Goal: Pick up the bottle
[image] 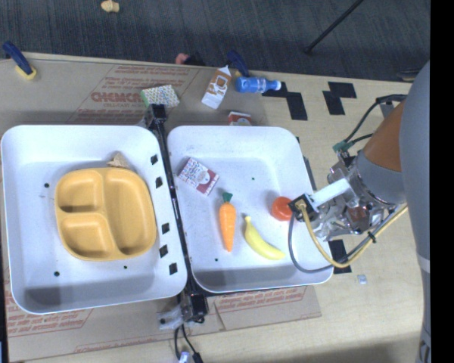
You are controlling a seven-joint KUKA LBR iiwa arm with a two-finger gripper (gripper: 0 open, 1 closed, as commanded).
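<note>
A small blue bottle lies on its side on the cardboard behind the right bin, outside both bins. My gripper hangs over the right rim of the right bin, far from the bottle, at the front right. A round red-orange thing sits in the bin just left of the gripper. Whether it touches the gripper is unclear.
The right bin also holds a carrot, a banana and a small red-and-white packet. A yellow divided plate fills much of the left bin. A little carton lies next to the bottle.
</note>
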